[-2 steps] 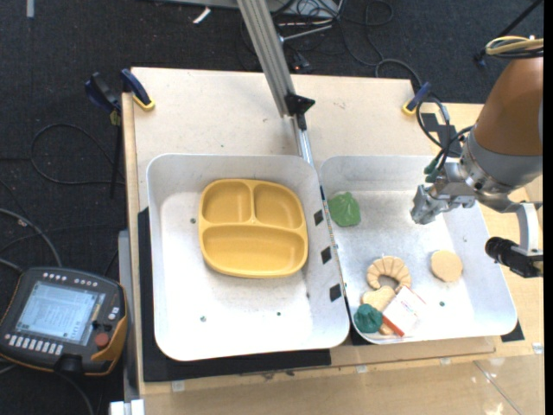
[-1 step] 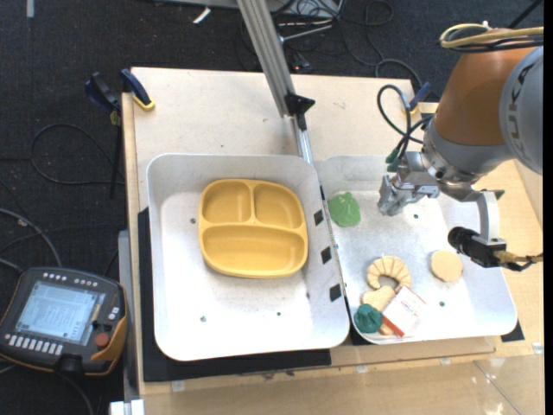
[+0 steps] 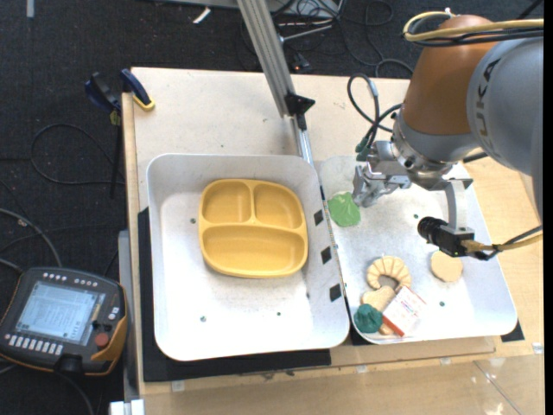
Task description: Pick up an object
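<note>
I see the arm (image 3: 471,76) reaching in from the right over the right bin (image 3: 484,296); the gripper (image 3: 367,193) hangs low at that bin's upper left part, just beside a pale green object (image 3: 343,209) that lies against the wall shared with the left bin (image 3: 173,318); I cannot tell from here whether the gripper touches it, and I cannot tell whether the hand is spread or pressed together, since the metal parts blur into one another.

Near the right bin's front edge sits a cluster: a tan pretzel-like piece (image 3: 388,272), a small dark green lump (image 3: 369,318) below it, and a red and white packet (image 3: 403,310) touching both or nearly so; a round tan disc (image 3: 447,268) lies apart to the right, just below a black fitting (image 3: 436,232) with a yellow-tipped cable.

The left bin holds a yellow divided tray (image 3: 254,227), flat, three compartments up; a slanted metal pole (image 3: 270,46) crosses above the bench toward the bins' shared corner; a blue and yellow clamp (image 3: 131,89) grips the bench's far left corner; a handheld controller (image 3: 56,318) rests on the floor at left.
</note>
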Robot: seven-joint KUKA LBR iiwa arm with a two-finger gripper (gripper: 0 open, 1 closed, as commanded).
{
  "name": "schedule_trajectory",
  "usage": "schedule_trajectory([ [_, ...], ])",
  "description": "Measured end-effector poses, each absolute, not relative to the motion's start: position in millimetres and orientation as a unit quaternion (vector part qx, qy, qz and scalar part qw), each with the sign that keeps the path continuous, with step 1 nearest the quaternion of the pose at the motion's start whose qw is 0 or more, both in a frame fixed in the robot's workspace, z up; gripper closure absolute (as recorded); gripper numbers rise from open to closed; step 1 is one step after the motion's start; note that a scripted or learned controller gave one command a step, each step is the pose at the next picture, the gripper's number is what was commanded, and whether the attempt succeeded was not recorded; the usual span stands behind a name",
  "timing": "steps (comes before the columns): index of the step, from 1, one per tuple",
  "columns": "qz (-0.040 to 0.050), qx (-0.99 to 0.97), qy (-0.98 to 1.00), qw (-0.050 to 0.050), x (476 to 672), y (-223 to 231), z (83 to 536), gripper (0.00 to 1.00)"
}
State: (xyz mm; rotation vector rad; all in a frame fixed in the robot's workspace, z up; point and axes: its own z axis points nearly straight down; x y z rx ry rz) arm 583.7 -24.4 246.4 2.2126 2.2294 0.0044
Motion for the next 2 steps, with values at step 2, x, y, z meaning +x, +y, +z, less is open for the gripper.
schedule_trajectory([
  [2, 0.0006, 0.704, 0.710, 0.000, 622.7, 83, 229, 1.00],
])
